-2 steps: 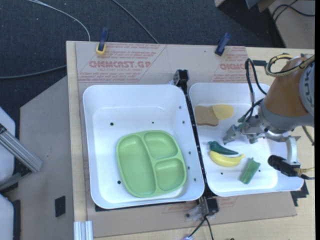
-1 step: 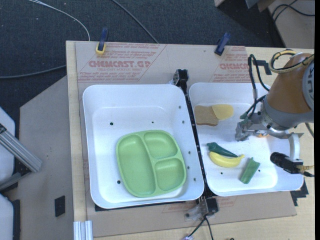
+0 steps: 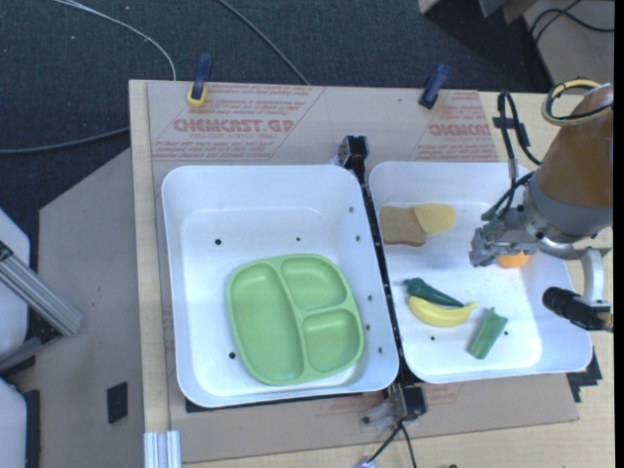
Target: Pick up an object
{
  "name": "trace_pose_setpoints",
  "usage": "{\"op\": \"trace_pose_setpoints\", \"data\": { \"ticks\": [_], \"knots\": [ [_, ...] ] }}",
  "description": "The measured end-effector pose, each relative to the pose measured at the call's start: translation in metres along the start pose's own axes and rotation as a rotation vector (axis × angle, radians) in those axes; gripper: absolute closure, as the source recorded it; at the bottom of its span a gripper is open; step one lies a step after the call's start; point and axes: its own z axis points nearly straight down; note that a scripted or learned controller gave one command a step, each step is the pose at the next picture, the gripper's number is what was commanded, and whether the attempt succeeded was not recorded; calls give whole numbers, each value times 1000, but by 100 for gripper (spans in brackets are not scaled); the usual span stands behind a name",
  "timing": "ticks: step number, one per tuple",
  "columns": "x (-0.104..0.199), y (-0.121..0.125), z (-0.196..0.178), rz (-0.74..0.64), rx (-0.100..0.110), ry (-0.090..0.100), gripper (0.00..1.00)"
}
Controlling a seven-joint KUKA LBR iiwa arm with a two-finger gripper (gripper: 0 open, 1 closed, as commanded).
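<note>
The desk (image 3: 292, 125) carries two white bins. The left bin (image 3: 195, 261) holds a green divided tray (image 3: 292, 318). The right bin (image 3: 546, 349) holds the loose items: a tan bread slice (image 3: 400, 226) touching a yellow piece (image 3: 435, 217), a banana (image 3: 441, 312) with a dark green piece (image 3: 429, 292) on it, a green block (image 3: 487, 333) and an orange object (image 3: 512, 257).

Nothing looks lifted yet, so by my reading the pick remains to do. The arm (image 3: 575, 174) reaches in from the right, wrist bent down, and the hand (image 3: 490, 244) sits low in the right bin, right against the orange object. Whether that hand is spread or pinching, I cannot tell.
</note>
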Motion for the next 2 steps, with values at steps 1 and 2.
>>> {"op": "trace_pose_setpoints", "data": {
  "ticks": [1,2],
  "knots": [
    [-3,-5,-45,0,-4,-2,100],
    [-5,-4,-109,-2,-8,-3,100]
  ]
}}
